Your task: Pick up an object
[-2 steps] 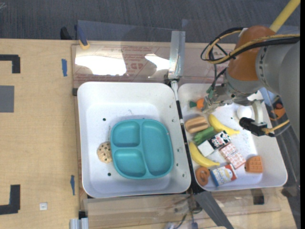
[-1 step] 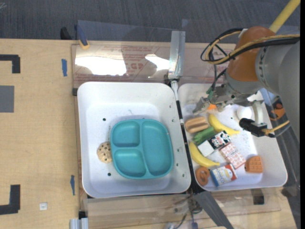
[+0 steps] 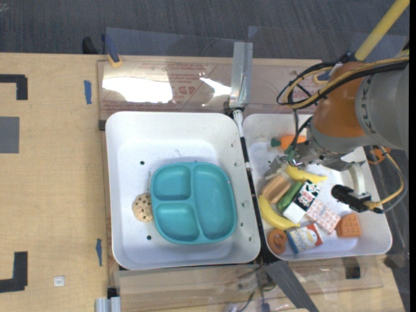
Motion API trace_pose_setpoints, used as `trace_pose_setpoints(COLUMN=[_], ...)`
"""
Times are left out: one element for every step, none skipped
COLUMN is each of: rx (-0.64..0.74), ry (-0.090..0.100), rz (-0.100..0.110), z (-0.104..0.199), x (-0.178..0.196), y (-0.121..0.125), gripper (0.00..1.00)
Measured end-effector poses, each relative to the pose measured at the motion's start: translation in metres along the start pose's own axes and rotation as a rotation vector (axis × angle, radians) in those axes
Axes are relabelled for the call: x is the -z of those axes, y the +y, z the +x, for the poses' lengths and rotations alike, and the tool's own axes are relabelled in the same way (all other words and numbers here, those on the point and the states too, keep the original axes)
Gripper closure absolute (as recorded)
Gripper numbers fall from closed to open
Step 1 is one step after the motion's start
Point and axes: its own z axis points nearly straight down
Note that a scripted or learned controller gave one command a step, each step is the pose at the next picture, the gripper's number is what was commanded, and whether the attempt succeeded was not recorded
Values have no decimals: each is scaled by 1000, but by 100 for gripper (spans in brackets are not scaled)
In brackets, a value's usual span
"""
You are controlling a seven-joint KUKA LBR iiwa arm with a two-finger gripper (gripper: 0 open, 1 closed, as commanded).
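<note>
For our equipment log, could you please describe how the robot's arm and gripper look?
The arm is a thick, rounded grey tube with an orange band above the wrist. Black and yellow cables loop beside that band. The gripper looks like pale grey metal.

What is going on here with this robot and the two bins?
The robot arm reaches in from the right over the right bin. Its gripper sits low at the edge of a pile of toy food, which includes a banana. Whether it holds anything cannot be told. The left bin holds a teal divided plate with a cookie beside it.
</note>
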Motion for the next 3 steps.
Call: trace_pose_setpoints(rx=[-258, -115, -116], ry=[0, 0, -3], rz=[-2, -1, -7], z=[27, 5, 4], x=[100, 1, 13], y=[39, -8, -6], gripper=[0, 0, 100])
